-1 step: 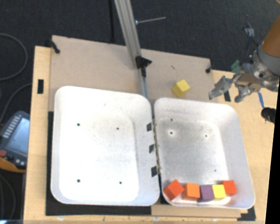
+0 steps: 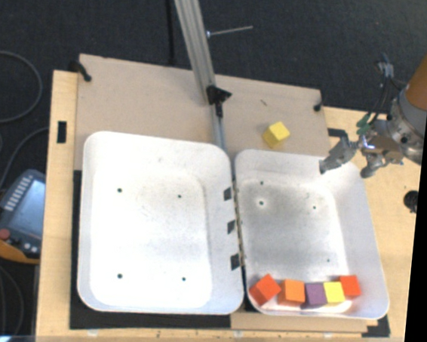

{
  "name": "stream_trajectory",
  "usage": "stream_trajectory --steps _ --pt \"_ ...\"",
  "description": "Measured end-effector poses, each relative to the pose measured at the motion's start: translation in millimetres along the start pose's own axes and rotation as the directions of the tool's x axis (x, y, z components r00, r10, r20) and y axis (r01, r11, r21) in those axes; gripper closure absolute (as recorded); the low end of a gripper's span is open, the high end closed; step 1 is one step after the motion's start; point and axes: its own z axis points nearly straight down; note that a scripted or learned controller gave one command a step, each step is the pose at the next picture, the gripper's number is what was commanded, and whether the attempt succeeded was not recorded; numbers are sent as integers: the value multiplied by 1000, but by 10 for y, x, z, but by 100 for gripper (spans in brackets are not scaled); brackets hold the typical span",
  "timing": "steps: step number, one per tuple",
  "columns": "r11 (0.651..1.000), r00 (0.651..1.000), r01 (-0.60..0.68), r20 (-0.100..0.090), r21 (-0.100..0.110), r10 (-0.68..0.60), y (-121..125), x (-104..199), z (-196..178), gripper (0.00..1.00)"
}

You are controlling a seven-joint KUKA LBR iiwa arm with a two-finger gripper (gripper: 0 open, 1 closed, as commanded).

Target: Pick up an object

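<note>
Gripper (image 2: 353, 160) hangs over the right bin's (image 2: 367, 221) far right corner, fingers spread, nothing between them. Reach looks barely begun. Five blocks (image 2: 307, 292) line that bin's near wall: two orange, one purple, one yellow, one red-orange. Next it must travel across and drop squarely onto one. Yellow cube (image 2: 276, 133) sits outside. No writing legible.

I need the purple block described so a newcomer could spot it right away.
Start at the right bin and go to its near edge, where five blocks sit in a row. The purple block is third from either end, between an orange block and a yellow block. It is the only purple thing there.
</note>
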Motion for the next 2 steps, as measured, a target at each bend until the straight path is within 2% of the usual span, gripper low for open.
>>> stream_trajectory --steps 1,2 --pt "1000 1000 7 0 -5 -7 -653 488 -555 0" --pt "1000 1000 6 1 -11 -6 -1047 895 -1870 0"
